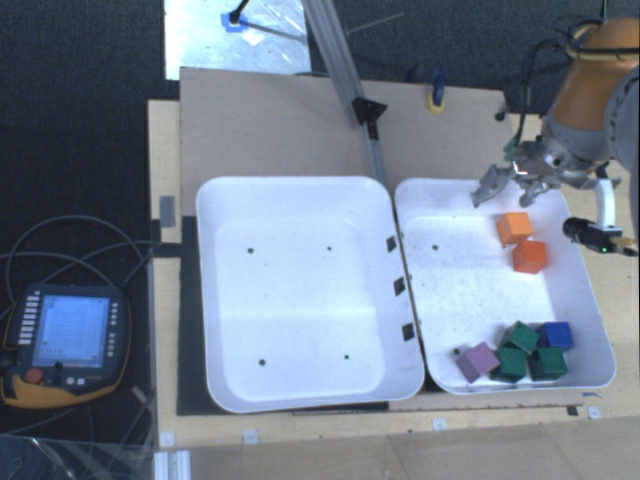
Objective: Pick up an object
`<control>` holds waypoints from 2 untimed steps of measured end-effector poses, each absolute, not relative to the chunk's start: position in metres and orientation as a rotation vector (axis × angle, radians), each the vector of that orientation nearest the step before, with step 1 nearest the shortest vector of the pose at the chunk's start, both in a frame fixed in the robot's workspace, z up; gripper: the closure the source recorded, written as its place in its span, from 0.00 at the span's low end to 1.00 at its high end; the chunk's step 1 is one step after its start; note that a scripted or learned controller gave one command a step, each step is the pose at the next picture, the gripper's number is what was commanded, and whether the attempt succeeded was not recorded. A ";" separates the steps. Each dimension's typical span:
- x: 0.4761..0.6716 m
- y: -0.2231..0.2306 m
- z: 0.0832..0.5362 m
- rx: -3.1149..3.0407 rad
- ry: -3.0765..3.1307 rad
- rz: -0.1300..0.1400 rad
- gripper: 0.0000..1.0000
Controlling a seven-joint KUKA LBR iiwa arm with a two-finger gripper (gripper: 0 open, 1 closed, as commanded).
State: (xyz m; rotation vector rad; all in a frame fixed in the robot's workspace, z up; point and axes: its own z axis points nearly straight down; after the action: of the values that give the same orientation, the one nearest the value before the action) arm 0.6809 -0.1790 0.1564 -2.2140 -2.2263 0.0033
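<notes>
We are looking down on two white bins sitting side by side on the bench (pixel 300 118). The left bin (pixel 215 228) is lying beside the right bin (pixel 590 308), their inner rims touching. The arm (pixel 600 78) is reaching in from the right, its orange band showing above the wrist. The gripper (pixel 510 190) is hanging over the far edge of the right bin, its two fingers (pixel 489 186) spreading apart with nothing between them.

Just beside the gripper, toward the near side, an orange cube (pixel 514 227) is lying on the bin floor, and a second, darker orange cube (pixel 530 257) is sitting just beside it, almost touching. In the near corner of the right bin a cluster is crowding together: a purple block (pixel 478 360), three green blocks (pixel 520 338) and a blue block (pixel 556 335), all touching or nearly so. This cluster is lying well apart from the gripper.

Off the bench on the left, a pendant (pixel 65 343) with a lit screen is resting on the dark floor, its cables looping around it. A grey pole (pixel 335 38) is slanting across the top of the bench.
</notes>
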 end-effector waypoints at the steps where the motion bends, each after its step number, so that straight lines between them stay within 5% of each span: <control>1: 0.681 -0.185 0.120 -2.226 -2.236 -0.011 0.00; 2: 0.682 -0.186 0.132 -2.227 -2.243 -0.013 1.00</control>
State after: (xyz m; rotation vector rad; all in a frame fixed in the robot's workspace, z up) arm 0.6823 -0.1857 0.1316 -2.2267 -2.2428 -0.0127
